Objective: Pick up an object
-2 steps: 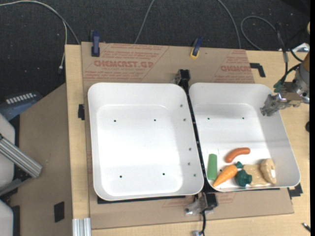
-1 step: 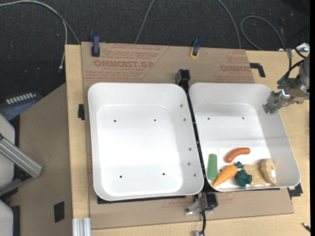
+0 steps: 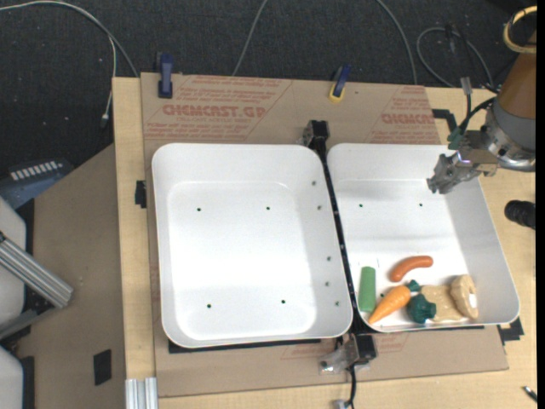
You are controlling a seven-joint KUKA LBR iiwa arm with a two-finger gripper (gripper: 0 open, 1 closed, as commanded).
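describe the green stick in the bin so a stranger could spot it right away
Look in the right bin, at its near edge where the toys cluster. The green stick stands leftmost, against the wall by the left bin, just left of the carrot. It alone is a plain, straight, all-green bar.

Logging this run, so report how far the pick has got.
Nothing is picked yet. The sausage, carrot, green stick and bread piece all lie at the near end of the right bin. The gripper hangs over that bin's far right corner, apart from them. Descent and grasp remain.
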